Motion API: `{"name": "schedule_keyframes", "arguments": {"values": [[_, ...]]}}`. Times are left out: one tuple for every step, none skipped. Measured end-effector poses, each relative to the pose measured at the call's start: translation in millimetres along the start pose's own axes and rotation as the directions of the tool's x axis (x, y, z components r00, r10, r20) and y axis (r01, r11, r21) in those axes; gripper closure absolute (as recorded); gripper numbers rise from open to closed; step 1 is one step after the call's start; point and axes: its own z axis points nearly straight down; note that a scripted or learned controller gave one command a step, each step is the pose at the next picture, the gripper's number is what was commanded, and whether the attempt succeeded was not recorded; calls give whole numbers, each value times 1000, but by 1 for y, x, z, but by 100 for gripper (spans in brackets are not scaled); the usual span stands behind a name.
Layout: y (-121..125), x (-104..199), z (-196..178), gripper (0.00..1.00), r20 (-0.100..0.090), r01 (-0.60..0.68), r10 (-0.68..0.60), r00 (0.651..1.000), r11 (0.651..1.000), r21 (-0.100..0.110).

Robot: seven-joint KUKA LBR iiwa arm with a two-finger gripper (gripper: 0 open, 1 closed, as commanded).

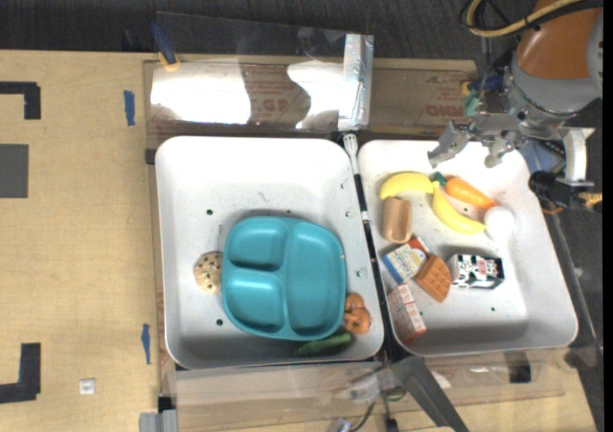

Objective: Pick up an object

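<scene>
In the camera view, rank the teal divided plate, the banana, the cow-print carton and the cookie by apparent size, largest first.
1. teal divided plate, by far the largest.
2. banana.
3. cow-print carton.
4. cookie, though part of it may be hidden behind the plate, so carton versus cookie is uncertain.

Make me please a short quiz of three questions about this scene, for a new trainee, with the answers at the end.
1. True or false: the teal divided plate lies in the left bin.
2. Multiple choice: which item lies beside the banana in the right bin? A) the carrot B) the cookie C) the green pod
3. Fill in: the end effector is over the far edge of the ____ bin, with nothing between its fingers.

Key: 1 true; 2 A; 3 right.
</scene>
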Motion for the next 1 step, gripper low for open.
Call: {"name": "schedule_keyframes", "arguments": {"values": [[-20, -31, 109, 0, 0, 20, -20, 1000, 1000, 8]]}}
